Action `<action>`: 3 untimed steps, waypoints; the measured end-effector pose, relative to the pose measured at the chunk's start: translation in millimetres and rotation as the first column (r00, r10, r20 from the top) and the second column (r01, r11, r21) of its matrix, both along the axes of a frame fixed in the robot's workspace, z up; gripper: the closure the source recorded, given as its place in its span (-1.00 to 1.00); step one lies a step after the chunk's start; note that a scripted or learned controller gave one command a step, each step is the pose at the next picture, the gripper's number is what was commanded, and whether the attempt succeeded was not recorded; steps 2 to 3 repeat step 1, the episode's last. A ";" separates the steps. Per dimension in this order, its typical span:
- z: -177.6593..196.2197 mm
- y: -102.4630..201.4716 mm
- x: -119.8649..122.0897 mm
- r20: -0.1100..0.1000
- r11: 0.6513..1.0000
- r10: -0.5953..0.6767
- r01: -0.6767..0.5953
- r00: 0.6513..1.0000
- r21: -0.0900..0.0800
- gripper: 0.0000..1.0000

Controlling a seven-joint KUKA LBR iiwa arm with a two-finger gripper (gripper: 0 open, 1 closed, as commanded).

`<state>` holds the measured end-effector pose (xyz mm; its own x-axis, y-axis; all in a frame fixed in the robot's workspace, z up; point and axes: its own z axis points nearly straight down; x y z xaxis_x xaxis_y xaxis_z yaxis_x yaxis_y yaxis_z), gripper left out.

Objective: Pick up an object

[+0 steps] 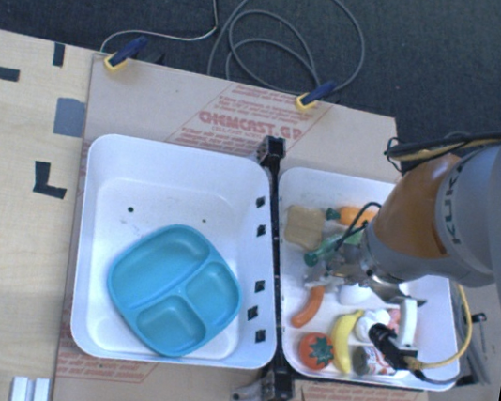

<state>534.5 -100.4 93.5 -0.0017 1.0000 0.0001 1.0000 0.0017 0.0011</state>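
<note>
1. Objects for picking lie in the right bin (461, 306), crowded toward its middle and near edge. No single one is marked out by the task; any will serve.
2. A green item (326, 251) lies near the bin's centre, right at the gripper (340, 262). It is judged the likeliest target, being closest to the tool.
3. A sausage (308, 305) lies just toward the near edge from there, slanted. A banana (344, 339) and a tomato (318, 350) sit side by side at the near edge, touching or nearly so.
4. A tan block (303, 225) rests against the divider side; a carrot (351, 215) lies toward the far edge.
5. The gripper hangs low over the bin's centre, the arm (457, 215) reaching in from the right and covering the bin's far right corner. The state of the jaws cannot be told; the wrist hides them. No object can be seen held.
6. The left bin (96, 216) carries a blue tray (175, 289) toward its near edge, well apart from the work.
7. Judgement: crowding makes a clean single grasp doubtful.
</note>
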 end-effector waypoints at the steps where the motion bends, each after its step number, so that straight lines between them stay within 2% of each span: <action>1: 128.9 71.2 -22.6 0.005 1.000 0.008 -0.008 1.000 0.003 1.00; 3: 128.9 71.2 -22.6 0.005 1.000 0.008 -0.008 1.000 0.003 1.00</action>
